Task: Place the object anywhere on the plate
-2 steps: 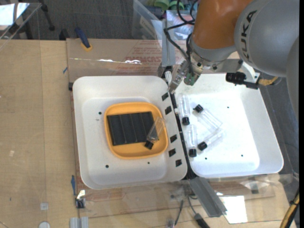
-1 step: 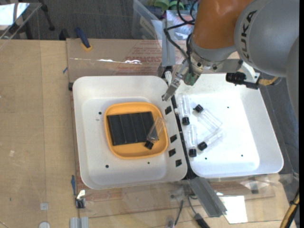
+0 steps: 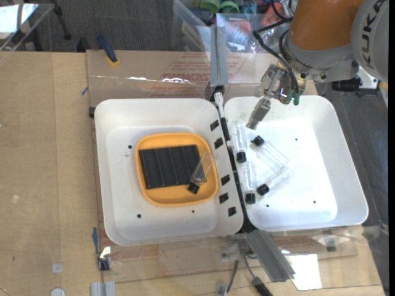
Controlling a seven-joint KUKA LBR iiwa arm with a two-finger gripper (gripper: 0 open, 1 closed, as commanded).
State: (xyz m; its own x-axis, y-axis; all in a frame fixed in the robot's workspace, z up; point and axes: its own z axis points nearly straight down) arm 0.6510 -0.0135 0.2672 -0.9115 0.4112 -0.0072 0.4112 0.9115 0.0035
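Observation:
An orange plate (image 3: 178, 199) with a black ridged insert sits in the left bin (image 3: 117, 171). A clear tube with a black cap (image 3: 200, 170) lies on the plate's right part, partly over the rim, with its cap toward the front. My gripper (image 3: 255, 116) hangs over the back left of the right bin (image 3: 336, 159), tilted down and to the left, well apart from the plate. It is just above a capped tube (image 3: 239, 143) that lies along the divider. Nothing visible is held in it.
Several more clear tubes with black caps (image 3: 273, 160) lie scattered in the left half of the right bin. A row of black clips (image 3: 223, 179) runs along the divider between the bins. A clear tub of coloured toys (image 3: 231, 2) stands behind the bins.

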